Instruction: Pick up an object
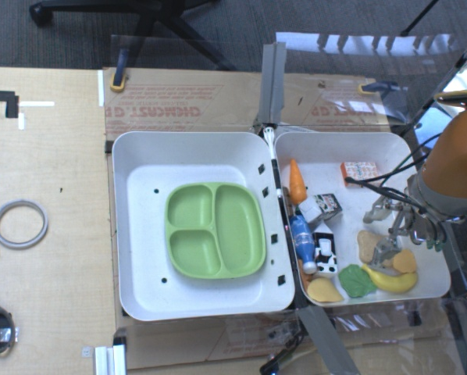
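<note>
Here the arm [450,166] reaches in from the right over the right-hand bin [390,141], and its gripper [390,244] hangs low above that bin's near right part. How the gripper stands, open or closed, cannot be told from this slant, and nothing can be made out held in it. Just beside the gripper, toward the left, lies a pale tan piece [368,247]; just below it lies a yellow banana [390,280], with a green leafy toy [357,280] touching the banana's left end. Further left of the gripper are a black-and-white cow-patterned toy [324,255], a blue bottle [302,241] along the bin's left wall, and a small dark box [326,205]. Up and left of the gripper sit an orange carrot [297,181] and a red-and-white packet [359,171]. Well apart to the left, in the left-hand bin [140,287], rests a green divided plate [216,230]
</note>
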Robot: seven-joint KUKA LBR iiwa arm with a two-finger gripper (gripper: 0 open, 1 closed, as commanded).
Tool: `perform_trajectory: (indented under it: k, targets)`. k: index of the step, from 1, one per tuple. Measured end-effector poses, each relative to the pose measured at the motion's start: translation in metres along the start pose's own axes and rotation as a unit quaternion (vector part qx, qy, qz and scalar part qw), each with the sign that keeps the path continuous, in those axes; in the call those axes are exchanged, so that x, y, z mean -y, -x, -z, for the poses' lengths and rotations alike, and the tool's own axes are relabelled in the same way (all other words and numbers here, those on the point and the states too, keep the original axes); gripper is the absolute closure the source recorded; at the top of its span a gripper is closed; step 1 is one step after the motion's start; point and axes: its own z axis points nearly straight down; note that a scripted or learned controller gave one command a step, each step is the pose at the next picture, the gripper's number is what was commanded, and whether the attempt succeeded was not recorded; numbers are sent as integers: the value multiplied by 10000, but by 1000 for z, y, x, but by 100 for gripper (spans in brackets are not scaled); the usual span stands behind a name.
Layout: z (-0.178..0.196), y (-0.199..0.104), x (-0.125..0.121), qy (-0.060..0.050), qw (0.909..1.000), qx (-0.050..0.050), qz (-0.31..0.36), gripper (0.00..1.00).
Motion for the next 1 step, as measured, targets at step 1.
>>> perform_trajectory:
  k: [1]
  targets:
    - [0,79,-47,1,10000,8,-43,0]
